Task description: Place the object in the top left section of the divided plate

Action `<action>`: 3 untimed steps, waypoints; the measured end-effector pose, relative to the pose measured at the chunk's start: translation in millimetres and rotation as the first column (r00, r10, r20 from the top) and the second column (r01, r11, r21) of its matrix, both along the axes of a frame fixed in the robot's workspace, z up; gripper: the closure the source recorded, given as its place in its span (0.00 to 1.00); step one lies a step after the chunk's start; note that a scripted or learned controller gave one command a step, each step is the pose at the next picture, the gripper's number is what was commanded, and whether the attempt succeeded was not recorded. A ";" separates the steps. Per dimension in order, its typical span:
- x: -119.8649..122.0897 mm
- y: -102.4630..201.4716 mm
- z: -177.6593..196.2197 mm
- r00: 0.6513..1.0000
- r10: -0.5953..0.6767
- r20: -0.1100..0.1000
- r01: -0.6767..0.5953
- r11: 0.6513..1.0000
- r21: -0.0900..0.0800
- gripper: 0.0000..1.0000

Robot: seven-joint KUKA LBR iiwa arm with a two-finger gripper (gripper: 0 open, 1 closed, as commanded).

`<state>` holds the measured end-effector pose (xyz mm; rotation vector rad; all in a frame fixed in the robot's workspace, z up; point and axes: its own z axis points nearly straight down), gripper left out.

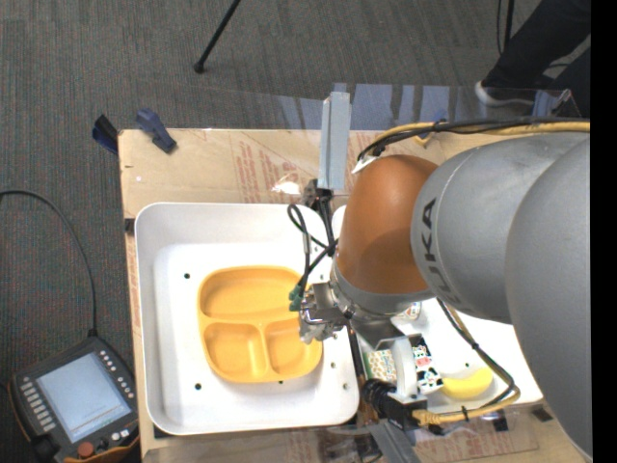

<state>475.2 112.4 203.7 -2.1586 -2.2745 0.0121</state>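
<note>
progress looks early: the plate (253,336) in the left bin (154,258) is seen bare. the gripper (313,318) hangs at its right edge, state untellable. the object cannot be picked out.

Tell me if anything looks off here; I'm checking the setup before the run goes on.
Nothing stands out. The yellow divided plate lies flat and whole in the left bin, slightly turned against its walls, all sections bare. The tool hangs over the plate's right edge. No spill or damage shows.
</note>
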 end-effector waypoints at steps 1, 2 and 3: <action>1.1 -2.3 26.9 0.958 0.288 0.004 -0.288 0.958 0.001 1.00; 1.7 -25.3 45.9 0.868 0.497 0.006 -0.497 0.868 0.002 1.00; 1.4 14.3 79.5 0.855 0.518 0.006 -0.518 0.855 0.002 1.00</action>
